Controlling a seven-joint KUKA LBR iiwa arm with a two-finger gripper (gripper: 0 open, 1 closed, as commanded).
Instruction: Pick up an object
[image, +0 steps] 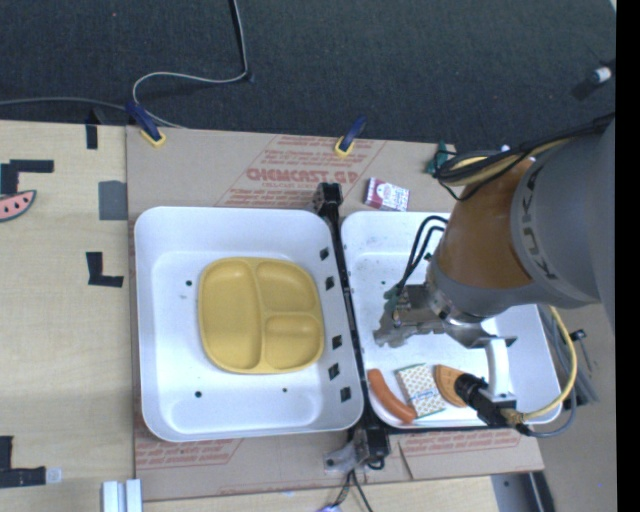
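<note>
Arm over right bin, objects at near edge.
Gripper (398, 325) hangs low in the right bin (375, 245), left of centre; whether its fingers are open or shut cannot be made out, nothing seen between them. Sausage (389, 395), patterned packet (418, 388) and orange-brown piece (452, 384) lie along the bin's near edge. Yellow divided plate (262, 313) sits in left bin (160, 300). Small packet (384, 194) on the worktop (60, 300) behind.

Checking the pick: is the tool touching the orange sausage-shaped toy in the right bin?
Apart. The camera view shows bare white bin floor between the tool and the orange sausage-shaped toy, which lies nearer the bin's front edge.
</note>
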